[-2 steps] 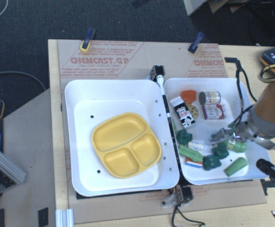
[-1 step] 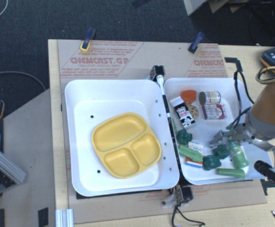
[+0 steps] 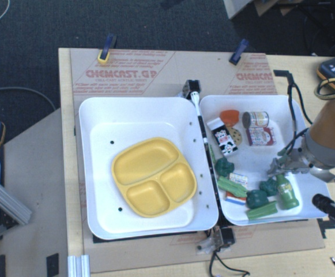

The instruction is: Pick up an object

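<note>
The right bin holds several small objects. Among them are an orange piece, a small jar, a pink packet and a black-and-white carton. Nearer the front lie dark green toys, a green packet, a teal toy, a green pod and a green bottle. My gripper hangs low over the bin's right side, just above the green bottle and a dark green toy. I see nothing held in it.
The left bin holds a yellow divided plate. Black clips sit at the seam between the bins, with another clip and wires at the front. A black cable runs along the right bin's far right.
</note>
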Robot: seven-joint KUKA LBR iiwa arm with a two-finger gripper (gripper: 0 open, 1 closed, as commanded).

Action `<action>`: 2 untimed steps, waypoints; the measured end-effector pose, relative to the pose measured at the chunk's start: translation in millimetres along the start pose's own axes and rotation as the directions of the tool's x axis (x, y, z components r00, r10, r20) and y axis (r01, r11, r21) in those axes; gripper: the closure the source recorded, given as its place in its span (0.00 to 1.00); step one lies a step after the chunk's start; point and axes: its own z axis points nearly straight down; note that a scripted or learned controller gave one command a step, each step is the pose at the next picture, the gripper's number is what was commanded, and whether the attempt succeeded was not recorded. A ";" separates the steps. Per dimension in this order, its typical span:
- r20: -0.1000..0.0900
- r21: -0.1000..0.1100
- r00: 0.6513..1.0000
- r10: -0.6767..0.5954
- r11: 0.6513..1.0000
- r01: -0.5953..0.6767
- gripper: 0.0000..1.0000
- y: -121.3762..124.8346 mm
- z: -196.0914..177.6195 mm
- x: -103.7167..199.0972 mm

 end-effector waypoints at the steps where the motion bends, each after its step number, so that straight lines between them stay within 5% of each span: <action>1: -0.001 -0.001 1.000 0.000 1.000 0.000 1.00 -0.6 -57.6 -10.4; 2: 0.000 -0.003 1.000 -0.002 1.000 0.002 1.00 5.4 -120.7 -14.1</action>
